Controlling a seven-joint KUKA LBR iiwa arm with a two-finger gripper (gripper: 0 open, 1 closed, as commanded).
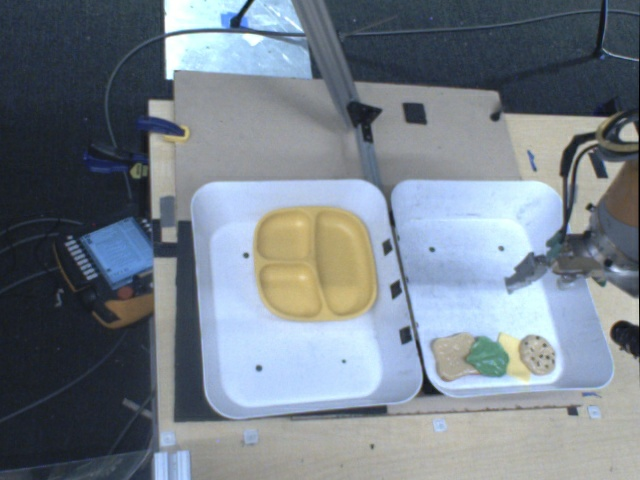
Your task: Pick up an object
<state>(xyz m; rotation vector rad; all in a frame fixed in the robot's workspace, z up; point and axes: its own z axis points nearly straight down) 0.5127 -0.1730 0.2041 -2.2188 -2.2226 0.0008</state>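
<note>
**Operator:** Report the containers and their contents.

**Technician:** Two shallow white bins sit side by side on the worktop (300, 98). The left bin (225, 368) contains one yellow divided plate (315, 263) with three compartments, lying flat in the upper middle of the bin. Nothing is visible in the compartments. The right bin (480, 218) contains four small food-shaped items, grouped in a row along its near edge: a tan bread-shaped slice (452, 356) at the left end, a green leaf-shaped piece (489, 356) overlapping it, a yellow piece (514, 353) partly covered by its neighbours, and a round biscuit with dark chips (538, 353) at the right end. Adjacent items touch or overlap.

**Operator:** Gripper position?

**Technician:** The gripper (524, 271) enters from the right and sits over the right half of the right bin, above the bare floor area. It is apart from the row of items, which lies nearer the camera.

**Operator:** Gripper state?

**Technician:** The finger spread cannot be determined; the tips are dark and blurred at this resolution. No item is visible at the tips, and contact with the bin floor cannot be confirmed.

**Operator:** Location of candidate pick objects?

**Technician:** All four items rest on the right bin floor; the plate rests in the left bin.
</note>
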